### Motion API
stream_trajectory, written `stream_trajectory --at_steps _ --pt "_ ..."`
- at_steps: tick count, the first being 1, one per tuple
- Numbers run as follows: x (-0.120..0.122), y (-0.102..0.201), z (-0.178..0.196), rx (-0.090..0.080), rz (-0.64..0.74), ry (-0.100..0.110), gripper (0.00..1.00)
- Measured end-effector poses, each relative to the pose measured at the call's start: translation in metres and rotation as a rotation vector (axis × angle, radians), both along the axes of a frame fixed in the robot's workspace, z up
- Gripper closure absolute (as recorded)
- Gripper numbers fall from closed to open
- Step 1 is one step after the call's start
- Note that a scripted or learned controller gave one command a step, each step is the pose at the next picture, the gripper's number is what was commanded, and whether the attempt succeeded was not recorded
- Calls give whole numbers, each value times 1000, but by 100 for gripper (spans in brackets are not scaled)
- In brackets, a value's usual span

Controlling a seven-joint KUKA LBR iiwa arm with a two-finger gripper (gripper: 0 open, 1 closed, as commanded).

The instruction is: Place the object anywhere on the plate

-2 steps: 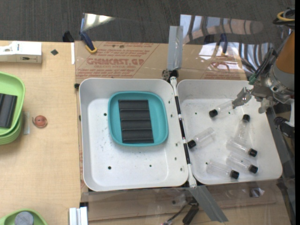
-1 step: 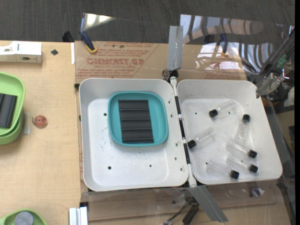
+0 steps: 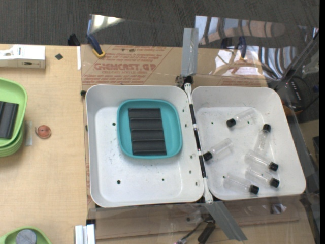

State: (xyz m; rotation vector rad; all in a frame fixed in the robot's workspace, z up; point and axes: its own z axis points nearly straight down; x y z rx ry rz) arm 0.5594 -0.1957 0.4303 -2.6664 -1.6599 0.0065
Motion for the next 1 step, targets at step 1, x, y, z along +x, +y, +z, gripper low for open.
stream_trajectory --at_steps 1 --pt "9 -17 9 -1 -128 1 0"
